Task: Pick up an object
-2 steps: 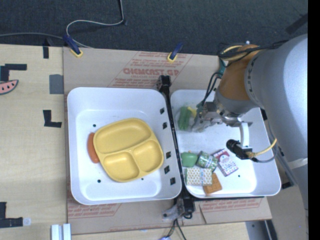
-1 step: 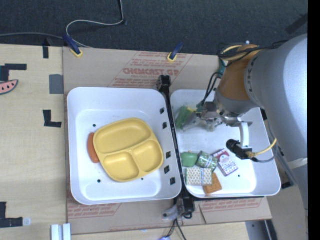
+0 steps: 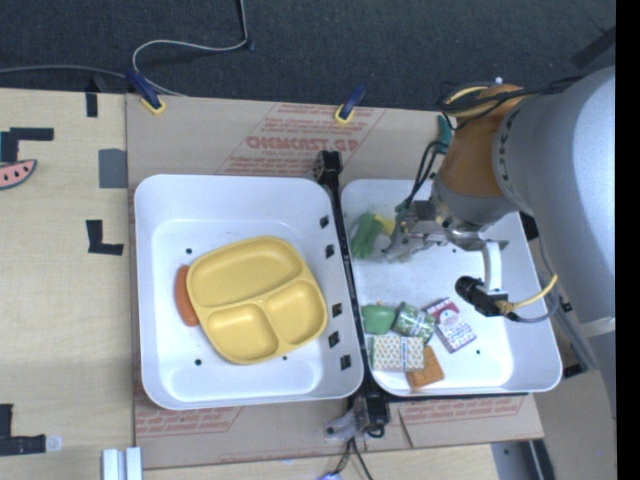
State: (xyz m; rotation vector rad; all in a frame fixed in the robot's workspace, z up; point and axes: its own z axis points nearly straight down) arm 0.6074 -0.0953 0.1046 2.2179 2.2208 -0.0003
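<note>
Right bin [image 3: 535, 368], upper half: gripper [image 3: 400, 240] low over the floor of the bin, reaching in from the right under the grey arm [image 3: 560, 168]; whether it is wide, narrow or gripping anything cannot be told at this angle. Nearest item: green object [image 3: 365, 234], just beside the gripper toward the divider between the bins, close against the bin's left wall, long axis running roughly up-and-down the view with a slight tilt. Judged the likeliest pick, lying a short way to the view's left of the gripper. Lower half of same bin: a cluster of small packets [image 3: 410, 333], well apart from the gripper. Left bin [image 3: 160, 268]: yellow divided tray [image 3: 257, 298] lying over an orange item [image 3: 184, 296], far side of the divider.
</note>
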